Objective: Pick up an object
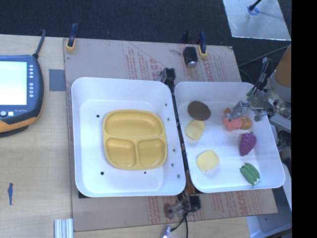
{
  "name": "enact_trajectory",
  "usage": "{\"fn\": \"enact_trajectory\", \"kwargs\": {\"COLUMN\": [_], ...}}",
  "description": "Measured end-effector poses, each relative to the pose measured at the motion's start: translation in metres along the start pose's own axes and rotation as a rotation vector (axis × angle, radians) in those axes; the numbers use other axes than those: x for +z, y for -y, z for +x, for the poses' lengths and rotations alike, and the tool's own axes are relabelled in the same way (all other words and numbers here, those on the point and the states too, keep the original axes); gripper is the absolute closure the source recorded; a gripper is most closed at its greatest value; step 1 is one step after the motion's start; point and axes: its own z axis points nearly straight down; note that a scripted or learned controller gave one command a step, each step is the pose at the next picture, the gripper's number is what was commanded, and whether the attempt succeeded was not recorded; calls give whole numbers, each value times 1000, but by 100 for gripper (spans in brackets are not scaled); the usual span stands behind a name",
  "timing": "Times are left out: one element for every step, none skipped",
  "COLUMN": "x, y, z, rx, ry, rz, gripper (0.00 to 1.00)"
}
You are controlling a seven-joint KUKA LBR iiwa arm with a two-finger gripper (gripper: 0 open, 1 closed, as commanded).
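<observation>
Bins (79,133): two; right one bears six toy foods (207,160).

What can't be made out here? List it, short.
1. Gripper: too small and blurred in the camera view to tell whether it touches the pink toy beneath it.
2. Arm: cut off by the right edge.
3. Pink toy: its upper part is covered by the gripper, so its shape is unclear.
4. Tablet: cut off by the left edge; screen washed out.
</observation>
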Motion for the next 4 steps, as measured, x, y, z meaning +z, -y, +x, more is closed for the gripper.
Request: {"fn": "enact_trajectory", "kwargs": {"x": [70,-33,3,51], "y": [108,28,8,66], "z": [38,61,-14,19], "rx": [-3,-4,2,-4], "ry": [-4,-1,0,3], "rz": [-1,-13,-5,-24], "gripper": [0,0,0,0]}}
